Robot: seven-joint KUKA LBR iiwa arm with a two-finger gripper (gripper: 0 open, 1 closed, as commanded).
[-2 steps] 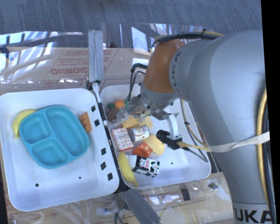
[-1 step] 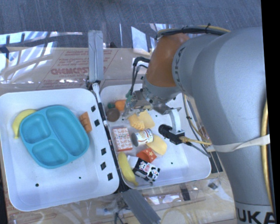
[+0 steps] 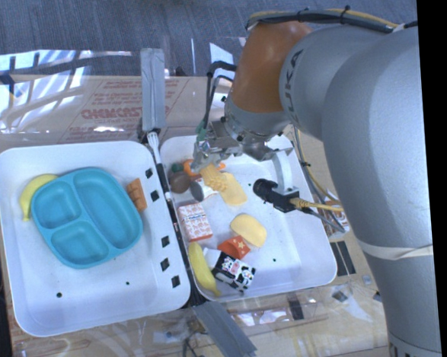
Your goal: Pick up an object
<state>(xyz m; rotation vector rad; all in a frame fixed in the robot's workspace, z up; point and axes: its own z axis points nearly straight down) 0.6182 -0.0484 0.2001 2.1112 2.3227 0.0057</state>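
Camera view, over the table: the gripper (image 3: 207, 157) hangs low at the 11 o'clock corner of the right bin (image 3: 312, 244). Whether it is spread or pressed together cannot be told from this slant, and nothing can be seen held.

Your likeliest pick is the pale yellow ridged piece (image 3: 225, 186), which lies just beside the gripper at its 5 o'clock. To take it well, centre over its middle and straddle its narrow width rather than its length. Go down close to the bin floor before you close, then lift straight up.

The corner is crowded. A brown round thing (image 3: 179, 183) sits at the gripper's 8 o'clock and a small orange-and-green piece (image 3: 184, 167) at its 9 o'clock, both near the bin's left wall. Drift that way and you may nudge them or strike the wall.

Further toward 6 o'clock are a pink-and-white box (image 3: 194, 220), a pale yellow lump (image 3: 247, 228) and a red-orange piece (image 3: 234, 247). Beyond them lie a black-and-white spotted piece (image 3: 236, 273) and a banana (image 3: 201, 268) along the wall. All are clear of a straight lift.

The left bin (image 3: 34, 302) carries a blue divided plate (image 3: 85, 218), with a yellow piece (image 3: 32, 191) at its 10 o'clock and an orange block (image 3: 137, 194) at its 3 o'clock. These are well apart and no hindrance.
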